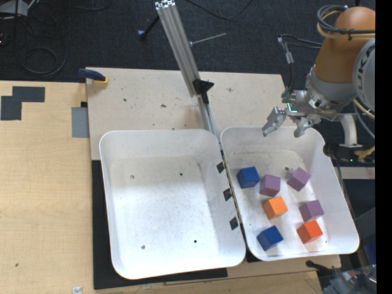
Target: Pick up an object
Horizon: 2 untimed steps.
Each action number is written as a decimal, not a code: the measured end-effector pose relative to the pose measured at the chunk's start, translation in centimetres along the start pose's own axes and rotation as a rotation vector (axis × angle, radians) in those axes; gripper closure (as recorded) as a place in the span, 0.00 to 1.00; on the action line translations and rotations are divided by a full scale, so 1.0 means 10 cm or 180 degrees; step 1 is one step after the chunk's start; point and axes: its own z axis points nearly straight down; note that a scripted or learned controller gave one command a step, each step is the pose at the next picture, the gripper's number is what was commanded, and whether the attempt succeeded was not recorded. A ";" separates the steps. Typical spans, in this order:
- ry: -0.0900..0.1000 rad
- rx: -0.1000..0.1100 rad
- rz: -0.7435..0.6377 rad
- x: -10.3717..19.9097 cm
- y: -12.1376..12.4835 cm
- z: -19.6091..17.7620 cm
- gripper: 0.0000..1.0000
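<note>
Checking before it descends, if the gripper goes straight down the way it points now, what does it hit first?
Most likely the bare floor of the right-hand shallow white bin near its far rim; the gripper hangs beyond the cubes, though depth from this slant is uncertain.

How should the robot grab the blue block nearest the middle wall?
Probably from straight above, fingers closing on two opposite flat sides of the blue block. It lies flat, slightly turned, so the gripper should turn to match. The purple block crowds its right side.
</note>
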 end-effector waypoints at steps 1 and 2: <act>-0.0005 -0.0014 -0.0007 0.00 0.01 -0.03 0.00; -0.0005 -0.0002 0.0005 -0.07 0.07 0.49 0.00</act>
